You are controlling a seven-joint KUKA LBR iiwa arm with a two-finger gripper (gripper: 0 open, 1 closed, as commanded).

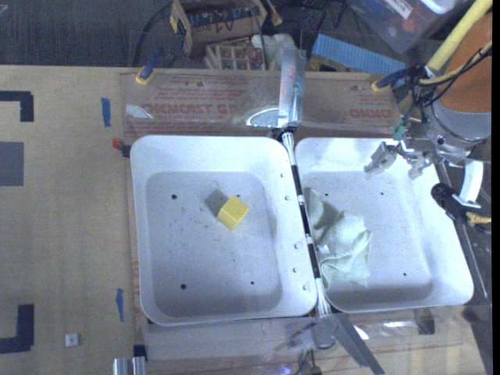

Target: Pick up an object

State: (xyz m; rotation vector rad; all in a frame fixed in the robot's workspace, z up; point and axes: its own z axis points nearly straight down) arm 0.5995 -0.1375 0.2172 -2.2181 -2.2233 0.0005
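Two shallow white plastic bins are shown side by side on a pale wooden bench. In the left bin a small yellow cube-shaped block lies near the middle of the floor, touching a smaller grey block at its upper-left side. In the right bin a crumpled pale green cloth is heaped against the wall shared with the left bin.

The two-finger gripper is seen above the upper part of the right bin, well apart from the cloth and further still from the blocks. Its fingers are spread and nothing is held between them.

Several failures can be foreseen from this arrangement. If the cloth is chosen, a pinch may close on a loose fold only, so that the fabric slides out as it is raised; its place against the dividing wall may also bring a finger down on the rim. If the yellow block is chosen, the adjoining grey block may be struck and both pushed aside, or the two may be caught together and then dropped.

The arm is reached in from the right, with the grey wrist body beneath the orange band and the gripper directed leftward and downward over the bin.
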